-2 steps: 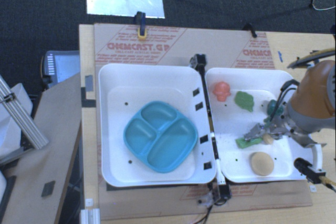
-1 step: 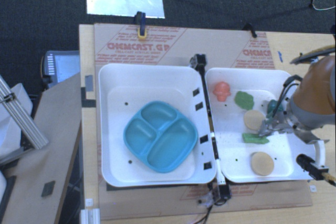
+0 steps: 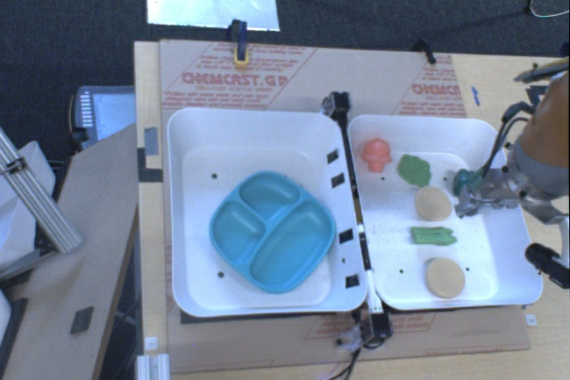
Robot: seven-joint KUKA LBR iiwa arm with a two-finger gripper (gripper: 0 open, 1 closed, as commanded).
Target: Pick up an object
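The right bin (image 3: 485, 138) holds several small items: a salmon-pink piece (image 3: 376, 153) at the back left, a round green piece (image 3: 413, 170), a beige disc (image 3: 433, 204), a long green piece (image 3: 433, 235) and a second beige disc (image 3: 444, 278) near the front. My gripper (image 3: 466, 196) reaches in from the right, low over the bin just right of the upper beige disc. Nothing shows between its fingers.
The left bin (image 3: 191, 138) carries a blue divided plate (image 3: 272, 230). A black divider with clips (image 3: 349, 209) runs between the bins. Cardboard (image 3: 267, 76) lies under both. The arm's wrist (image 3: 543, 156) hangs over the right bin's right wall.
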